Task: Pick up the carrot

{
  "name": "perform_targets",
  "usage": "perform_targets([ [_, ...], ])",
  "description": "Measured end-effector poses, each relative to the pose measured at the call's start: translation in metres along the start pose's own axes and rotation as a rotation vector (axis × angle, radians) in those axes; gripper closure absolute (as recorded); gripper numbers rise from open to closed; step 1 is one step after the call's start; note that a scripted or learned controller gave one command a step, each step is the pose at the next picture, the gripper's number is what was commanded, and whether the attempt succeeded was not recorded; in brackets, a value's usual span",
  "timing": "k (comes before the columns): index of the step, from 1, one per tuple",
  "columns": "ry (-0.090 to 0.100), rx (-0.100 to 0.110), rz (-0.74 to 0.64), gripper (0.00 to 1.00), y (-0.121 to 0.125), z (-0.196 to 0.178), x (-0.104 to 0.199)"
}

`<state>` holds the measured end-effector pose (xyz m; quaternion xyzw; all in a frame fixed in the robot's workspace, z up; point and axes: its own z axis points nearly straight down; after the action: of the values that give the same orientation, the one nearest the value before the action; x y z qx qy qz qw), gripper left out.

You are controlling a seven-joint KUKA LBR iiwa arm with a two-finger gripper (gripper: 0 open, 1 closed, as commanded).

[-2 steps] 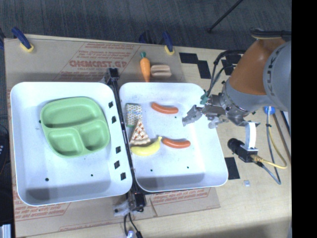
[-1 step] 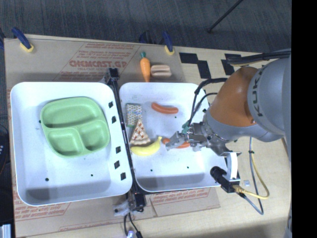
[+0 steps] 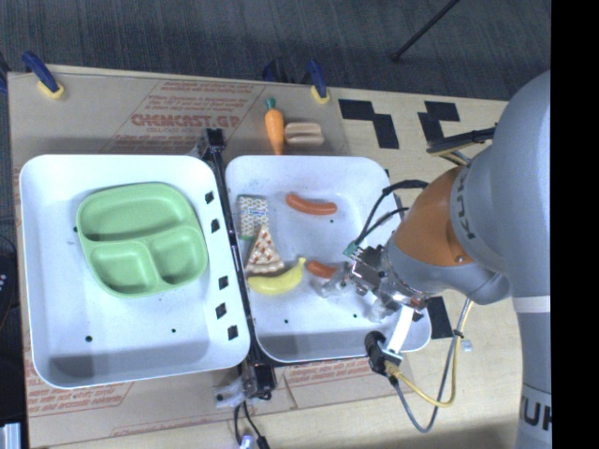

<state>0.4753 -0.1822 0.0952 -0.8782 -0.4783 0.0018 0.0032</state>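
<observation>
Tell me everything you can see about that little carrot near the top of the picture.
The carrot looks like a small toy, smooth like plastic, with an orange body and a short green top. It lies outside the bins on the brown board, just above the far rim of the right bin, green end pointing away from it. A small bun-like toy sits right beside it; whether they touch is unclear. The end effector is far from it, inside the right bin.
</observation>
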Motion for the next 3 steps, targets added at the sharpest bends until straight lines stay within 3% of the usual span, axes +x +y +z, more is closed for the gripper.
perform_targets([
  [1,0.000,0.002,-0.003,1.00,0.000,-0.010,0.000],
  [2,0.002,-0.002,0.494,1.00,0.012,0.004,-0.011],
  [3,0.003,-0.003,0.688,1.00,0.003,-0.171,-0.004],
])
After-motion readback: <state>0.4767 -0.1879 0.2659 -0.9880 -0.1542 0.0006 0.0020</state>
